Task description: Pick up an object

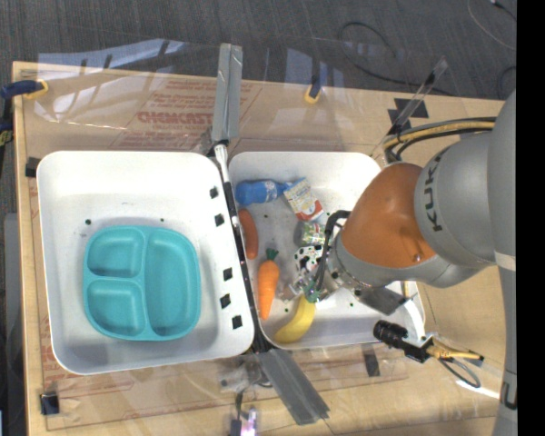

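The claw [311, 284] hangs low in the right bin [345, 163], right of frame centre, directly above the banana [296, 322] and just right of the carrot [267, 286]. Whether it is clenched or released I cannot tell; the arm's orange band [381, 221] hides the bin's right part
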`<state>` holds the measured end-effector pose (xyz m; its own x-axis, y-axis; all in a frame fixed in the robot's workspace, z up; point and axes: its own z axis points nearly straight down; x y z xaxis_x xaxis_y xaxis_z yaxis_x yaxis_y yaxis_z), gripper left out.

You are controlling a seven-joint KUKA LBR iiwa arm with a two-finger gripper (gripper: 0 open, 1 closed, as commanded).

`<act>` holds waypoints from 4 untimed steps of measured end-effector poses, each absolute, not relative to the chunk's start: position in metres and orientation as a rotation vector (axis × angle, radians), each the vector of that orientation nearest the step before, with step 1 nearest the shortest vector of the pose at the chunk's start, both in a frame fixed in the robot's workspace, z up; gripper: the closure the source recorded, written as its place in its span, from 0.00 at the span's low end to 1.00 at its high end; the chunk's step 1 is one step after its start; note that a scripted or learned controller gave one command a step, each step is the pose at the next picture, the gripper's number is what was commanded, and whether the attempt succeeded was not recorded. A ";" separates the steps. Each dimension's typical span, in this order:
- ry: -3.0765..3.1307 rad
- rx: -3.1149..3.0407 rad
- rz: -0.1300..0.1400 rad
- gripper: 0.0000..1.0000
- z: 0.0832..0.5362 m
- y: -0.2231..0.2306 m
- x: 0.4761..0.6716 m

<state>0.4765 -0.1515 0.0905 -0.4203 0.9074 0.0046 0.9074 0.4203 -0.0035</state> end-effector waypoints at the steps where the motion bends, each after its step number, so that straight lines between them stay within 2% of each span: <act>1: -2.667 -1.657 0.001 1.00 0.181 -0.116 0.513; 2: -2.666 -1.658 0.002 0.00 0.181 -0.116 0.513; 3: -2.639 -1.755 -0.013 0.00 0.112 -0.184 0.523; 4: -2.646 -1.755 -0.014 1.00 0.124 -0.186 0.526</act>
<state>0.5259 -0.1863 0.1242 -0.3884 0.9212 -0.0233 0.9209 0.3889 0.0259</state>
